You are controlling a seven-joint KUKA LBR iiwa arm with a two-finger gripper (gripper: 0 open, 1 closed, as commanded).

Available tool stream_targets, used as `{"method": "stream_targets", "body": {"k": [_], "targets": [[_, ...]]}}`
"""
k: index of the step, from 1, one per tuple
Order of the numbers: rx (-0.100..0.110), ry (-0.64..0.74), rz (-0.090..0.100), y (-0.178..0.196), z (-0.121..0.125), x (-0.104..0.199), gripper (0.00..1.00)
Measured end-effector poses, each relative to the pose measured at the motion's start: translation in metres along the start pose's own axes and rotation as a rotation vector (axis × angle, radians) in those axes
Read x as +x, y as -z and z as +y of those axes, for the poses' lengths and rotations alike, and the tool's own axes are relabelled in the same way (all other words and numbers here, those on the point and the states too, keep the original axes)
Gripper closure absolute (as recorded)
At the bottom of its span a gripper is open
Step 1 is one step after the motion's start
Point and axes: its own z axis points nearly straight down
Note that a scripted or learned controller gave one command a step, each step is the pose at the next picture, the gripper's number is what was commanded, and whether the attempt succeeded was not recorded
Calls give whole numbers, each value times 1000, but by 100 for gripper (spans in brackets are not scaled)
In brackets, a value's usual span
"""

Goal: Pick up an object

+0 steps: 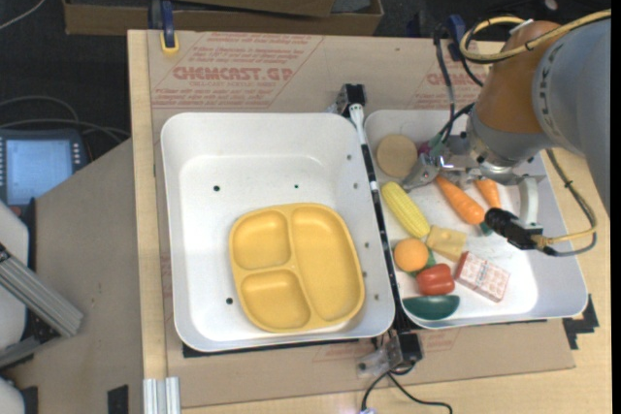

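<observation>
You see the arm (543,82) come in from the right and bend down over the right bin (563,291). Its tool (456,168) hangs low at the far part of this bin, and you cannot tell if it is spread or pressed together, because the wrist covers it.

Just beside the tool, on the near side, lies a carrot (459,198), slanted. A second, smaller orange piece (488,192) lies close to its right. On the left of the tool sits a round tan disc (396,153), near but apart from it. Nearer to you is a corn cob (405,209), then a pale yellow block (447,240), an orange ball (410,255), a red pepper (436,280), a pink patterned box (482,275) and a dark green bowl-like piece (431,307) at the near rim.

None of these things is lifted; all rest on the bin floor.

In the left bin (194,160) lies a yellow tray (296,265) with three compartments. Both bins stand on the cardboard-covered worktop (243,63).
</observation>
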Motion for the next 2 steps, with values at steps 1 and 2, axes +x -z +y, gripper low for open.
{"method": "stream_targets", "body": {"k": [1,2], "targets": [[0,3,-1,1,43,20,0],[1,1,0,12,42,19,100]]}}
